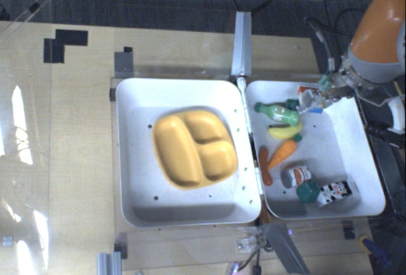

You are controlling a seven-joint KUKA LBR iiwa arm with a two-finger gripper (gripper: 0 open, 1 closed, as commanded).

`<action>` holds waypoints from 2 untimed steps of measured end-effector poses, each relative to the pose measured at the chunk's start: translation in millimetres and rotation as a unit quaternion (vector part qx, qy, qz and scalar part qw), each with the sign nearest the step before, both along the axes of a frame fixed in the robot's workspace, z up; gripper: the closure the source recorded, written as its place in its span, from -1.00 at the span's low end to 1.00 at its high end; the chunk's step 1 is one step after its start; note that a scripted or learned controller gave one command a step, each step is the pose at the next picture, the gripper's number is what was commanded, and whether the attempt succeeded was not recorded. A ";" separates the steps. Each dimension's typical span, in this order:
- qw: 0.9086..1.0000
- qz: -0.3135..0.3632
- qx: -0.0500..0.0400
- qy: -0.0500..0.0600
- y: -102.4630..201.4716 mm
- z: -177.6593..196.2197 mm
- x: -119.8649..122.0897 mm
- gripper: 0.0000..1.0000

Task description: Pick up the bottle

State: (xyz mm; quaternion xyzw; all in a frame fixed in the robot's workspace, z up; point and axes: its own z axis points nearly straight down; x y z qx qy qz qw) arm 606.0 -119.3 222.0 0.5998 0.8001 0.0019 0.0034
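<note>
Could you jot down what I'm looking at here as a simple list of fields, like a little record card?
left bin: holds a yellow divided tray
right bin: holds the green bottle, a banana, a carrot, a can and a black-and-white carton
bottle: lying on its side at the bin's far end
gripper: low over the far end of the right bin, next to the bottle's cap end
fingers: too blurred to judge

Yellow divided tray (193, 148) in left bin (133, 204); carrot (281, 153), banana (285, 132), can (297, 174) in right bin (365, 194).
</note>
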 end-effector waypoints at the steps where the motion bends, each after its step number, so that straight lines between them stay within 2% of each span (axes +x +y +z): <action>1: 0.993 -0.120 0.001 0.001 -16.8 -24.9 -21.0 1.00; 2: 0.984 -0.178 0.001 0.001 -15.8 -22.4 21.8 1.00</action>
